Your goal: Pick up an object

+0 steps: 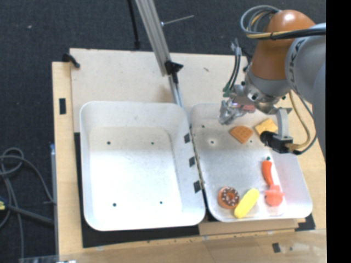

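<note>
Arm: the big grey robot arm with the orange band [277, 40] is reaching in from the right, over the far end of the right bin.

Hand: the small metal hand [229, 113] is hanging over the far left corner of the right white bin [230, 158]. It is too small and blurry, so I cannot tell how it is set or if anything is in it.

Cracker: a flat orange-brown square cracker [241, 133] is lying in the right bin, just beside the hand.

Yellow piece: a small yellow-tan block [265, 126] is lying near the cracker, partly under the arm.

Carrot: a long orange toy carrot [270, 184] is lying near the right side of the bin.

Banana: a small yellow toy banana [246, 203] is lying at the near edge of the right bin.

Doughnut: a round brown toy doughnut with sprinkles [227, 197] is touching the banana on its left.

Left bin: the other shallow white bin [131, 163] is sitting right next to the first one.

Counter: the light wooden counter [120, 75] is carrying both bins.

Pole: a grey metal pole [156, 34] is slanting down toward the gap between the bins.
</note>
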Robot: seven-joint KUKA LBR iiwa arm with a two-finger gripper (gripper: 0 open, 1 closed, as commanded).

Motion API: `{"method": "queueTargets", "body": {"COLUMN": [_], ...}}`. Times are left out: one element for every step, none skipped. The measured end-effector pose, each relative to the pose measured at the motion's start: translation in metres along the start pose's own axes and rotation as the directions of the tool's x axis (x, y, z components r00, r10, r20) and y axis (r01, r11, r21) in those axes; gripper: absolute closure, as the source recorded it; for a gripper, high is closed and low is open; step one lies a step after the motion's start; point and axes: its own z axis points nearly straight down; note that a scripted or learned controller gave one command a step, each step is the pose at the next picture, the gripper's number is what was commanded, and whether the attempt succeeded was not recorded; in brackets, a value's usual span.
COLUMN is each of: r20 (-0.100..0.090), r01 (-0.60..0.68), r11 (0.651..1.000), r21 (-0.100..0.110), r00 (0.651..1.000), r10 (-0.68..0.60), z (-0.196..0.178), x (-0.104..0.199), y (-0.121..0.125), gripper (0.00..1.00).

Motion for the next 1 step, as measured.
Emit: {"method": "queueTargets", "body": {"r20": [0.000], "r01": [-0.001], "r11": [1.000], "r21": [0.004], "r00": [1.000], "r10": [0.001], "z": [0.0042], "x": [0.0484], "y": [0.0007], "gripper": [1.00]}}
